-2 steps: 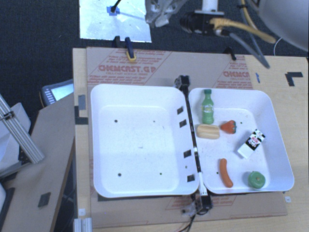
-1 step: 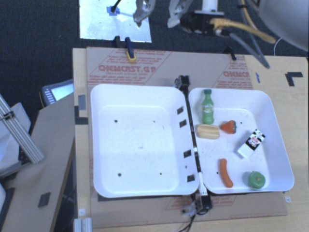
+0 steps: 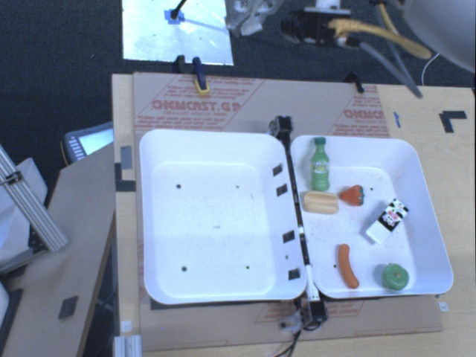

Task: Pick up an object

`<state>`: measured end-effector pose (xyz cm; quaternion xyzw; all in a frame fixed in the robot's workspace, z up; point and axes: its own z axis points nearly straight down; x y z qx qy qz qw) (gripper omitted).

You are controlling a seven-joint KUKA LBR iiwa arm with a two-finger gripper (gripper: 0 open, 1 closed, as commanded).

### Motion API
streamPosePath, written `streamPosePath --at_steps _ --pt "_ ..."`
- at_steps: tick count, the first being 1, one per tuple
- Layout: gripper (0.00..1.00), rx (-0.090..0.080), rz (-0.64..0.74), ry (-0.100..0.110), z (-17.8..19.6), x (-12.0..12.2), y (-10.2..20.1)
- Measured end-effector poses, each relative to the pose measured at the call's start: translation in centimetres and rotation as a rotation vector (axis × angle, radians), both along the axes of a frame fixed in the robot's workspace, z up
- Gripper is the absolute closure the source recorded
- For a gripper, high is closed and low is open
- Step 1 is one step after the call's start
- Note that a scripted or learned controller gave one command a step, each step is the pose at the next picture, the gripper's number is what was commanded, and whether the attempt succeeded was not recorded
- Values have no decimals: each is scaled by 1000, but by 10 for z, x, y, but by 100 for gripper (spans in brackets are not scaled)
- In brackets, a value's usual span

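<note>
The right bin (image 3: 427, 192) holds several small items. A green bottle (image 3: 320, 163) lies near its far left corner. Below it sit a tan bun (image 3: 320, 202) and a red strawberry (image 3: 352, 195). A white carton with black patches (image 3: 387, 221) lies toward the right wall. An orange sausage (image 3: 347, 265) and a green apple (image 3: 395, 276) rest near the front. My gripper (image 3: 249, 10) hangs high beyond the bench's far edge, well away from both bins and with nothing seen in it.
The left bin (image 3: 152, 222) sits beside the right one, joined by a black clipped seam (image 3: 291, 214). Both rest on a cardboard sheet (image 3: 245, 103). A shiny metal plate (image 3: 175, 21) lies on the floor at the back left. Cables (image 3: 372, 32) trail at the top right.
</note>
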<state>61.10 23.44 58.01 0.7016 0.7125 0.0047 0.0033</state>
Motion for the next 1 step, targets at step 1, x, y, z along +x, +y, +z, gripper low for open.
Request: streamPosePath --at_steps 1 --pt "0 0 1 1 0 0 0"
